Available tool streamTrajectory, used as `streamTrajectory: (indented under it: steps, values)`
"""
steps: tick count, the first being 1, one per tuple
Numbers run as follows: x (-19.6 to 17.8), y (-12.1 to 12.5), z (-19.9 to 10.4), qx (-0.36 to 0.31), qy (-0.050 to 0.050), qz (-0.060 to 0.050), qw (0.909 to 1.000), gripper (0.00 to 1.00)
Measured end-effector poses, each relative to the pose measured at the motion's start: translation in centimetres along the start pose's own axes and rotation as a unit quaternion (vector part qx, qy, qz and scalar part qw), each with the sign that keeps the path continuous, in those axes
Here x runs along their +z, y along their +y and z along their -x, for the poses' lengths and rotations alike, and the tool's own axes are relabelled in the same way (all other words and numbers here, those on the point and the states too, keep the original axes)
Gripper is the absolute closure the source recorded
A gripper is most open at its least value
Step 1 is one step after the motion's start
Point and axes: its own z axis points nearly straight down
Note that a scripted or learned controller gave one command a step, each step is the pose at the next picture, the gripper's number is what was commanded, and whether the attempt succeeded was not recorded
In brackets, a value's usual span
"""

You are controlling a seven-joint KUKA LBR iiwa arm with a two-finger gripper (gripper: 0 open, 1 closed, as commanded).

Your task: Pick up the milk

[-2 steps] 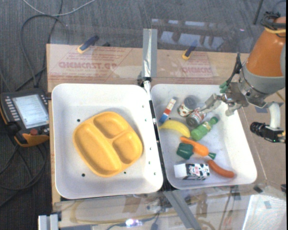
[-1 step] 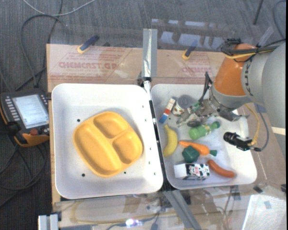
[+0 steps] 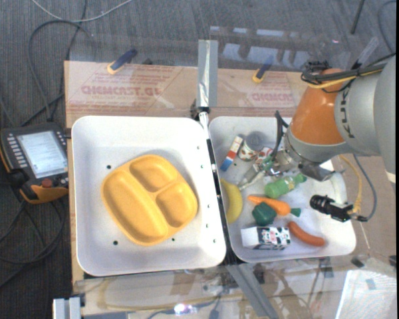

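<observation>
Milk (image 3: 273, 237), cow-print carton, lies on its side at the near edge of the right bin (image 3: 346, 244), sausage (image 3: 307, 235) just beside it, green block (image 3: 264, 212) and carrot (image 3: 270, 203) close behind. Gripper (image 3: 274, 167) sits farther back over the clutter near a green bottle (image 3: 280, 187); can't tell its opening or whether it holds anything, wrist hides it. Risk: descending here grabs the wrong item, or nudges the neighbours into the carton. Left bin (image 3: 86, 178) holds a yellow tray (image 3: 150, 197).

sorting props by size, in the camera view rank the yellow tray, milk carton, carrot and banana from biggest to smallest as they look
1. yellow tray, by far the largest
2. milk carton
3. banana, partly hidden by the bin wall, so its rank against the carton is unsure
4. carrot, smallest
</observation>
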Motion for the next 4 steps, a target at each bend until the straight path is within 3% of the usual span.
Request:
streamTrajectory:
  steps: [1,2,3,4]
  values:
    - [2.4,8.9,3.0,-0.171,0.001,-0.006,0.9852,0.0]
    - [2.3,-1.6,3.7,-0.122,-0.004,0.005,0.9925,0.0]
    - [2.2,5.8,2.1,-0.132,-0.006,0.008,0.9912,0.0]
    - [2.2,-1.2,2.5,-0.194,-0.006,0.008,0.9809,0.0]
